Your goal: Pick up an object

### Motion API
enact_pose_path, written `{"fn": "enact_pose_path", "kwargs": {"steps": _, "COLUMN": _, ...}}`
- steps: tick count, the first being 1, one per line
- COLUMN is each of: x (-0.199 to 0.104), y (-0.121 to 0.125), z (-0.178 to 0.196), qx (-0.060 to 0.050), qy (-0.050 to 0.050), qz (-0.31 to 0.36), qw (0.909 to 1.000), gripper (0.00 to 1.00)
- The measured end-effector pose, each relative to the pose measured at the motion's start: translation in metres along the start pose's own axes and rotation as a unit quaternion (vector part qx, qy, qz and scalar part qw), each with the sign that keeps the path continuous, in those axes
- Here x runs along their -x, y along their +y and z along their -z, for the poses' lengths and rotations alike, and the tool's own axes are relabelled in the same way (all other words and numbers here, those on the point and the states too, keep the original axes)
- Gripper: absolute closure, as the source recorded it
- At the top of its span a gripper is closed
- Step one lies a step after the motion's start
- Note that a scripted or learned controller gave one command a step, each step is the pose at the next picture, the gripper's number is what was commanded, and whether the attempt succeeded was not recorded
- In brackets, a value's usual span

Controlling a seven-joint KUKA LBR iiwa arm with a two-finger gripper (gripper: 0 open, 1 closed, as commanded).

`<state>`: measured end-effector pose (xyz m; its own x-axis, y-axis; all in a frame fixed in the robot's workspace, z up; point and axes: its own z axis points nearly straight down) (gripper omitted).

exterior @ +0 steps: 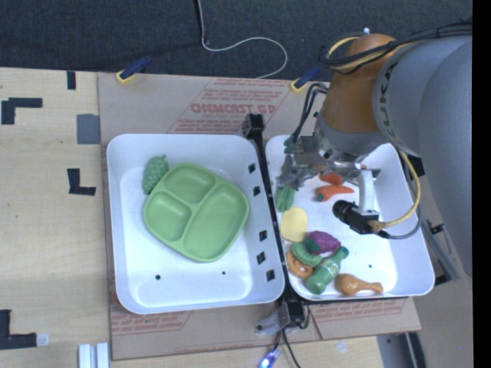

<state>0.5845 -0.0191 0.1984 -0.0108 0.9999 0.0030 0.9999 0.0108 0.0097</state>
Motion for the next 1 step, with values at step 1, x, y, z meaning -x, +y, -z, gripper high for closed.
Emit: {"fn": "enact_pose_path", "kwargs": {"steps": 1, "x": -0.0621, "y": -0.0353, "z": 0.1585, "qx": 0.003, "qy": 0.001, "qz": 0.0, "qw": 1.0, "gripper": 1.0}}
